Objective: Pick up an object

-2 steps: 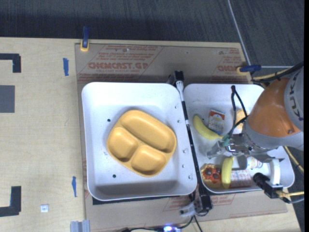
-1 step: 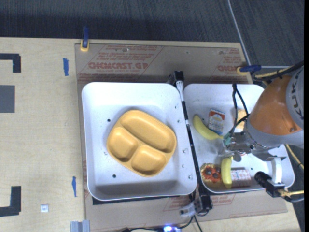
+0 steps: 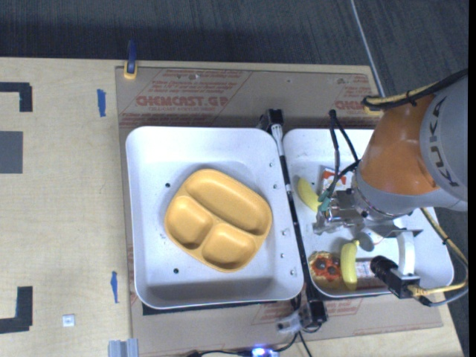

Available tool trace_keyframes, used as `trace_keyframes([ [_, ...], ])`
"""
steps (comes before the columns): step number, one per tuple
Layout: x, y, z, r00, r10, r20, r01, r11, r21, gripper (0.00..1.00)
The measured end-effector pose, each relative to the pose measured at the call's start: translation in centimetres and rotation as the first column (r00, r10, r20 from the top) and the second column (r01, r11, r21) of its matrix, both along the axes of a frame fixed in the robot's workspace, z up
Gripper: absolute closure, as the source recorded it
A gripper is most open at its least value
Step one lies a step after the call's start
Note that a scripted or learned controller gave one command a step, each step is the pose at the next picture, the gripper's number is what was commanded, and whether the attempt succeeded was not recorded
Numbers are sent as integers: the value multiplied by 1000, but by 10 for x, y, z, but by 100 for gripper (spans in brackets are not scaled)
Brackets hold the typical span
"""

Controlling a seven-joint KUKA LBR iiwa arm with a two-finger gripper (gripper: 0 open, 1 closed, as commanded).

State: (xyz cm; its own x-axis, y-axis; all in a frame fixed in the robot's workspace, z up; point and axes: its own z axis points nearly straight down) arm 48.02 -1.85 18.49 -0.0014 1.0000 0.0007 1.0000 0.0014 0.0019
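While the arm (image 3: 405,151) hangs over the right bin (image 3: 439,270), you see nothing lifted yet; the gripper's (image 3: 336,213) state can't be told

yellow divided tray (image 3: 216,219): three compartments, upright, centre of left bin.
banana (image 3: 306,193): right bin, nine o'clock edge.

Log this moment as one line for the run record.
arm over right bin | hand low among items | yellow divided tray in left bin
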Motion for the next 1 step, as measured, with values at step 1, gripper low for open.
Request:
trace_keyframes([
  [1,0,0,0,1000,-1,0,1,1000,0,0],
])
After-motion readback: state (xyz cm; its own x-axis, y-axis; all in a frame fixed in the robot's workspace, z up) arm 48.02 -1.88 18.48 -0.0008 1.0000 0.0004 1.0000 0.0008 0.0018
